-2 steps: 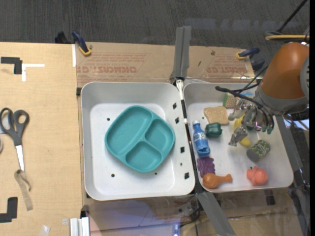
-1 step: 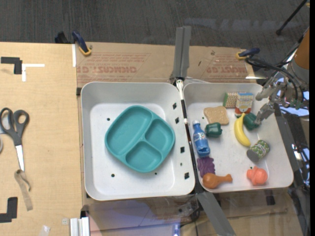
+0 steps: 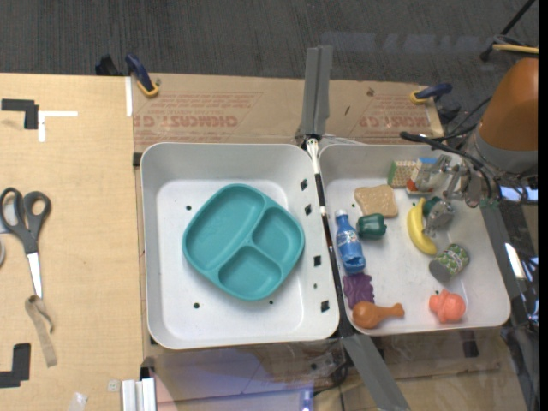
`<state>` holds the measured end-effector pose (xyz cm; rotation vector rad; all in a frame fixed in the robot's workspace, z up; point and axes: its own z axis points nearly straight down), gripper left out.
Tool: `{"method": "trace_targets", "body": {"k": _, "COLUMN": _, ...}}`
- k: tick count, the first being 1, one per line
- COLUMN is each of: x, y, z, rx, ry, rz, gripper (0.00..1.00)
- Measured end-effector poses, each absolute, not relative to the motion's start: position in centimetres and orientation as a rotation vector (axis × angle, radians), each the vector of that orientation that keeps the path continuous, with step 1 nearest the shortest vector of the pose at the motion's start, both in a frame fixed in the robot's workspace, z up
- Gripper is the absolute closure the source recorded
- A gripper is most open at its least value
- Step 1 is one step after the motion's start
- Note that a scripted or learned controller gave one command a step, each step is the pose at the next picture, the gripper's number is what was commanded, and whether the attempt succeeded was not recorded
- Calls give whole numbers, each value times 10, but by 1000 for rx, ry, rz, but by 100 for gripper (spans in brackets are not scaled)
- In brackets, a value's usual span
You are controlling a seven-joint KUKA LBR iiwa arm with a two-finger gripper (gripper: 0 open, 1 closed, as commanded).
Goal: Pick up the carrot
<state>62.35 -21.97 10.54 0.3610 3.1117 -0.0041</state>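
Note:
The carrot (image 3: 411, 175) appears to be the small orange piece with a green leafy end at the back of the right bin (image 3: 492, 255). The arm's wrist partly covers its right end. My gripper (image 3: 438, 214) hangs low over the right bin's back right part, just in front of and to the right of that piece. It sits right by the top of a yellow banana (image 3: 419, 232). A dark green bit shows at the fingertips; what it is cannot be made out.
The right bin also holds a bread slice (image 3: 377, 200), a blue bottle (image 3: 348, 243), a dark green item (image 3: 371, 226), a grey-green can (image 3: 449, 261), purple grapes (image 3: 358, 289), a drumstick (image 3: 377, 313) and a pink-orange fruit (image 3: 447, 306). A teal divided plate (image 3: 244, 241) lies in the left bin (image 3: 158, 255).

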Motion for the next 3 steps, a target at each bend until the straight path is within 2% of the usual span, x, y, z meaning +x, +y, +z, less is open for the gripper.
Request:
{"method": "trace_targets", "body": {"k": 1, "x": 625, "y": -218, "z": 114, "rx": 355, "ry": 3109, "rz": -5, "gripper": 100}}
{"method": "trace_targets", "body": {"k": 2, "x": 593, "y": -217, "z": 182, "rx": -2, "ry": 3141, "rz": 1, "gripper": 100}}
{"method": "trace_targets", "body": {"k": 3, "x": 615, "y": -222, "z": 338, "rx": -143, "ry": 3136, "rz": 1, "gripper": 100}}
